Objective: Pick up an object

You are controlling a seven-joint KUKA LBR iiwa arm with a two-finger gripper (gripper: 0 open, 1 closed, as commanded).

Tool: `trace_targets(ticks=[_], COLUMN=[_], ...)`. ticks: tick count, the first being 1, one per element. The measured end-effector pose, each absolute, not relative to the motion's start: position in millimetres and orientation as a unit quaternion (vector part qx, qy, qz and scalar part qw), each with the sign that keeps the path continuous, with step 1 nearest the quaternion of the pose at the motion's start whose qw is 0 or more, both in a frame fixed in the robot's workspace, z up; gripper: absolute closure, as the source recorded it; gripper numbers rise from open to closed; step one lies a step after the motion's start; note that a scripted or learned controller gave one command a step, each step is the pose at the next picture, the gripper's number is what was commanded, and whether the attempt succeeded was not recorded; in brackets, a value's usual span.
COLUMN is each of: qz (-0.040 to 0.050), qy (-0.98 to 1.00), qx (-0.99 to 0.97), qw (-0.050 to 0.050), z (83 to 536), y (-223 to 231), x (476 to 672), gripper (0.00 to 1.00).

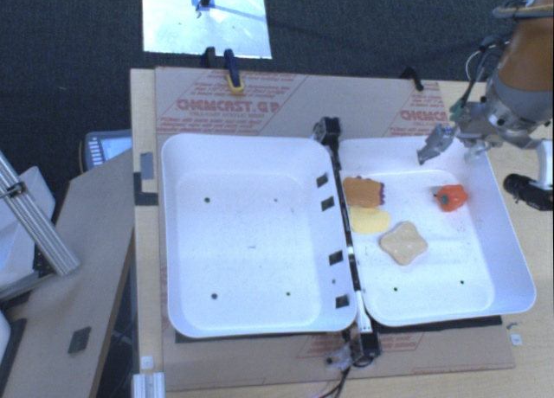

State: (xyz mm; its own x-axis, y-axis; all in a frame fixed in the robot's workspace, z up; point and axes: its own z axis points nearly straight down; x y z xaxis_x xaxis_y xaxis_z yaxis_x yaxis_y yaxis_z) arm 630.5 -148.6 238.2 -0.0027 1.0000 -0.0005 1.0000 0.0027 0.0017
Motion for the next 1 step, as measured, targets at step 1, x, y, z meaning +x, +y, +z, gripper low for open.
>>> trace_targets(ticks=[1], qz=[0.0017], qy=[0.709], qx=[0.705], qw=[0.002], z=[249.6], y=[-148.5], x=[631.4], gripper=[1.00])
